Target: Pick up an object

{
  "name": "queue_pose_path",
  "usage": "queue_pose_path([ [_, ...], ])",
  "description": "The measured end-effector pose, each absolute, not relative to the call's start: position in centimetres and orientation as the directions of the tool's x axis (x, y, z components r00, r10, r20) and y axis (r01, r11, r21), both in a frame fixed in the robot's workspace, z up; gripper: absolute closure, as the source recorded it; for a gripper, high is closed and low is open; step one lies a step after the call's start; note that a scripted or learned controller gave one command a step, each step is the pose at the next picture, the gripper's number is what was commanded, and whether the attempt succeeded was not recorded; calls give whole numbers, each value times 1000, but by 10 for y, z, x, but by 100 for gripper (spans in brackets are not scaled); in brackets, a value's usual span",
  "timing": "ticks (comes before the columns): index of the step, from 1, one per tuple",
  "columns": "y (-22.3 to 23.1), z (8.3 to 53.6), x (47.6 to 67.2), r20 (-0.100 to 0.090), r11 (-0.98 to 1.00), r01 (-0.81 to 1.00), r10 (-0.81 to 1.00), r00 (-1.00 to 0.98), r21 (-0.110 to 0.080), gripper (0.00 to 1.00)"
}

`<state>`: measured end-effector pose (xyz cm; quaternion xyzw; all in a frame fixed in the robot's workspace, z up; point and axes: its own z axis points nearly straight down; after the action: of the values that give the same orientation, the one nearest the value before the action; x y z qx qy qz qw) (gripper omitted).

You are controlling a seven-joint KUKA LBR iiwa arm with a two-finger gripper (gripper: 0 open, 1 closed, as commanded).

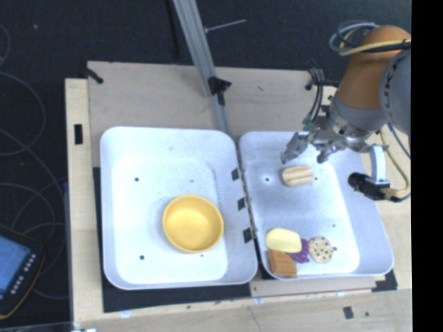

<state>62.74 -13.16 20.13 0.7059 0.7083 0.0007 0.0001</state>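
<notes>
Near the far edge of the right bin (360,251) sits a small tan bread roll (297,176), prob. light & a bit squishy, so grab its short sides gently w/ the claw (308,151), now open just above it.

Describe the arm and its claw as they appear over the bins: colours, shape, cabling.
The arm is grey and rounded, with a broad orange band above the wrist. Pale and yellowish cables loop over its top, and thin dark cables run down its left side toward the wrist. The claw is a compact grey metal assembly with dark fittings, ending in two slim prongs.
</notes>
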Motion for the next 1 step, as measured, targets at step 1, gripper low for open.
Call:
queue_pose_path([
  [1, -132, 201, 627, 1, 4, 1000, 1000, -4, 1, 0],
])
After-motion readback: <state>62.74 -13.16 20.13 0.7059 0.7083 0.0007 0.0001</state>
